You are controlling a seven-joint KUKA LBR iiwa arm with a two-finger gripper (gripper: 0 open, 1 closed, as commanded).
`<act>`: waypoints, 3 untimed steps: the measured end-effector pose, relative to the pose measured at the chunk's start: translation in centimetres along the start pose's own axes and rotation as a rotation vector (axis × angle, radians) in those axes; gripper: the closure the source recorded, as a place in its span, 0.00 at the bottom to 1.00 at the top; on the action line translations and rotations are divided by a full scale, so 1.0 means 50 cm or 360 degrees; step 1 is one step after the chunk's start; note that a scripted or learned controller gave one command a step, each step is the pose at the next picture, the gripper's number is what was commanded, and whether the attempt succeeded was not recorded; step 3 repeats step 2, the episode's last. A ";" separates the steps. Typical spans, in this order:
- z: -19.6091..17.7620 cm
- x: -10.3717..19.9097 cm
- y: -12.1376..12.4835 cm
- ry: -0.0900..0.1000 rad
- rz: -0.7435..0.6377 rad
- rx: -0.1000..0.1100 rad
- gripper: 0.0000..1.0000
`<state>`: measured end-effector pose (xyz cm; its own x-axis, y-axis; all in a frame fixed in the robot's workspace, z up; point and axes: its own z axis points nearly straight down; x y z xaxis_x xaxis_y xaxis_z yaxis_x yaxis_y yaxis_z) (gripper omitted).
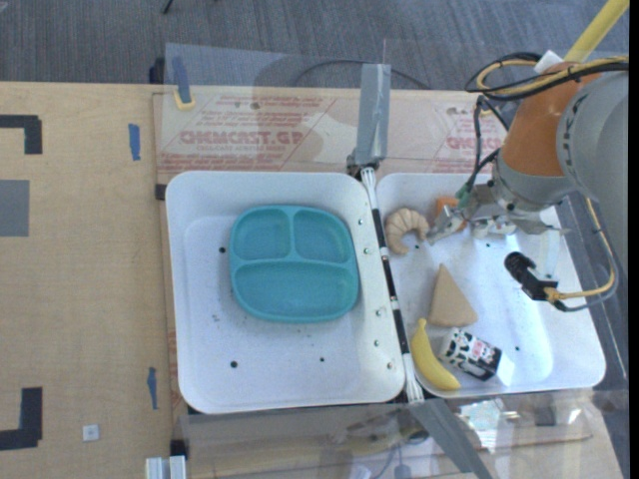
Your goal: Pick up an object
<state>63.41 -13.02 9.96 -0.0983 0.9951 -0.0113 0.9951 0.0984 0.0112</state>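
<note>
Grey and orange, the arm (559, 118) is the largest thing we see, reaching in over the far right corner of the right bin (584, 362). The left bin (195, 267) carries a teal divided plate (295, 264) at its middle. At the arm's end the gripper (449, 216) hangs low over the far left part of the right bin, just beside a tan croissant (406, 226) that lies near the bin's left wall. We cannot tell how wide its fingers stand, and we see nothing gripped between them. Near the bin's middle lies a tan wedge (451, 299). At the near left corner a yellow banana (431, 359) rests along the wall, and just beside it sits a small black and white carton (471, 353).
</note>
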 end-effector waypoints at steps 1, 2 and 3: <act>0.024 -0.019 0.069 0.0011 0.0246 0.0009 0.00; 0.021 -0.007 0.005 0.0012 0.0061 0.0003 0.00; 0.021 -0.007 0.005 0.0012 0.0061 0.0003 0.00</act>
